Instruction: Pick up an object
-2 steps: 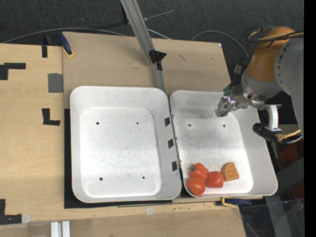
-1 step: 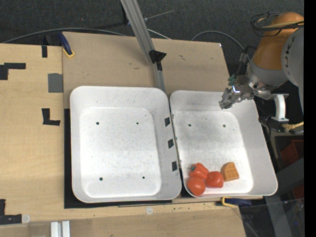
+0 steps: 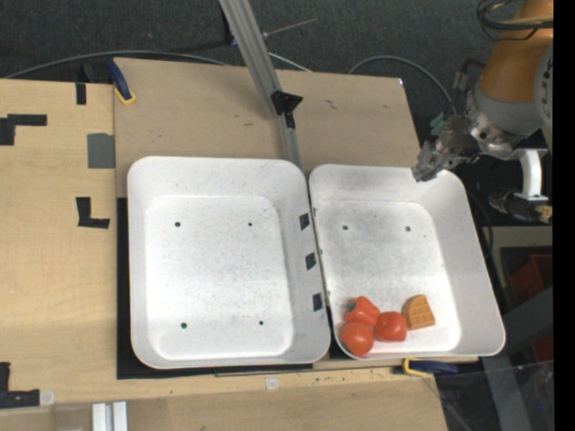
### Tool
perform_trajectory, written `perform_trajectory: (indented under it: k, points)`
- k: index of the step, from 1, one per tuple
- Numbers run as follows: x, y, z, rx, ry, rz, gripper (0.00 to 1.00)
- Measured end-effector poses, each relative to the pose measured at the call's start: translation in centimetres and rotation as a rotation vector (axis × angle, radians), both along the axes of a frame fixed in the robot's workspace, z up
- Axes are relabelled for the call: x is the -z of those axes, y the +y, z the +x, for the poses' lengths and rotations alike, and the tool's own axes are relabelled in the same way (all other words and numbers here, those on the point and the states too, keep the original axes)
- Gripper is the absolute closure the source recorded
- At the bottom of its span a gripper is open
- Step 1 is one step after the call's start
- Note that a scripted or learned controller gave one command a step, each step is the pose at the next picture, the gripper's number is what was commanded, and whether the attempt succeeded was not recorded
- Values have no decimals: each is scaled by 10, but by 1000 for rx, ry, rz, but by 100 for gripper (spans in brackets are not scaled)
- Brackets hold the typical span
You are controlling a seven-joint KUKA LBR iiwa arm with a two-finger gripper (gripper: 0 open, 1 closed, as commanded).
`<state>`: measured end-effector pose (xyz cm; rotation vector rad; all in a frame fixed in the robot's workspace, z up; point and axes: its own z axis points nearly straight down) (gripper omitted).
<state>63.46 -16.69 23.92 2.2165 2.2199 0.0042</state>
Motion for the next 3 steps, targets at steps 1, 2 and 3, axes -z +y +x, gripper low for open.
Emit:
perform_trajectory:
  k: [1,2,3]
  points:
    - [9,49,10,-4,6,2,100]
    - [16,95,18,-4,7,2,100]
    - [26,151,23,-5,8,3,100]
